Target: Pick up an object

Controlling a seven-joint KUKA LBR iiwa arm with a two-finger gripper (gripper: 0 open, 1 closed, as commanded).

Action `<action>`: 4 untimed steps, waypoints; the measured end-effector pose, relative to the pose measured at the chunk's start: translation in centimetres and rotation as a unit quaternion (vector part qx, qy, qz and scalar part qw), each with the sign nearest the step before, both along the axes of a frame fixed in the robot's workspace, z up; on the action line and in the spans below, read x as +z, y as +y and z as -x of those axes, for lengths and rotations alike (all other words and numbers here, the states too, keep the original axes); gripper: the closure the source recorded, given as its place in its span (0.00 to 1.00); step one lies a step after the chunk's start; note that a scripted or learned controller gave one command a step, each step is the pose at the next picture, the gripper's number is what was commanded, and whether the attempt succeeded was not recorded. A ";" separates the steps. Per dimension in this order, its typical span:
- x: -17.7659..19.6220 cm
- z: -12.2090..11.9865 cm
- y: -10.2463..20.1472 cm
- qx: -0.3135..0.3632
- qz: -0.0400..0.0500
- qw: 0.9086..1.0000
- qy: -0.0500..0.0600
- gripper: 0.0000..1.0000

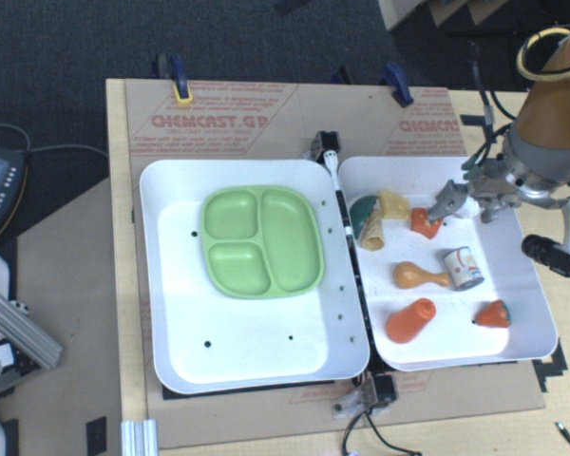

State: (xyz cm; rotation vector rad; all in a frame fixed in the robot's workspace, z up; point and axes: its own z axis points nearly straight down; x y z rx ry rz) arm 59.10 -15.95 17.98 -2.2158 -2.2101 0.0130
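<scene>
Bench: dark carpet surrounds a cardboard-topped bench bearing two shallow white bins side by side.
Left bin [171, 283]: holds a pale green plastic divided plate [262, 241], lying flat.
Right bin [522, 335]: holds the loose pieces — a small red toy piece [422, 222], a small silver can with a printed label [464, 268], an orange pear-shaped toy [420, 275], an orange-red carrot-shaped toy [410, 320], a small red pepper-like toy [493, 315] and a green-and-tan toy pair [372, 218] near the dividing wall.
Arm: the grey arm with its orange band reaches in from the right edge, over the bin's far corner.
Gripper [448, 204]: metal fingers look spread, nothing seen between them.
Key relation: the small red toy piece lies just beside the fingertips, on their left and slightly nearer the camera; it looks like the closest candidate.
Alternative: the silver can sits nearer the camera, lying on its side.
Judgement: no pick made yet; a short shift left and a descent would likely come first.
</scene>
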 end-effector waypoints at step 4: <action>-8.4 -0.8 0.7 0.001 0.001 1.000 -0.008 1.00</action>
